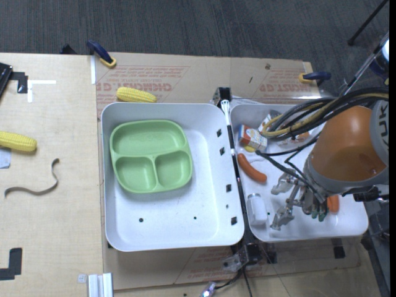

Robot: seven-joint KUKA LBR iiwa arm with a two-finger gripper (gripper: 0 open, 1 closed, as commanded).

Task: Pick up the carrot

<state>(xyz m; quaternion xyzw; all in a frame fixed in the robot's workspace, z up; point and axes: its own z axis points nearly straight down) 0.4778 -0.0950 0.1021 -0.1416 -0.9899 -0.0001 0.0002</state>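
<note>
Camera view: carrot (pixel 333 203) just right of wide-spread, empty gripper (pixel 280 204), tucked under the wrist, long axis unclear.

Orange-banded grey arm (pixel 349 150), black and yellow cables (pixel 297 119).

A pale green plastic plate with three compartments (pixel 150 156) lies in the upper left part of the left shallow white bin (pixel 210 228). A yellow corn cob (pixel 135 94) rests on the brown cardboard sheet (pixel 185 79) just above that bin. Another yellow corn cob (pixel 17 142) lies on the light wooden bench top (pixel 49 228), with a thin, curled dark cord (pixel 34 185) below it. Blue clamps (pixel 101 52) grip the cardboard's top edge.
</note>
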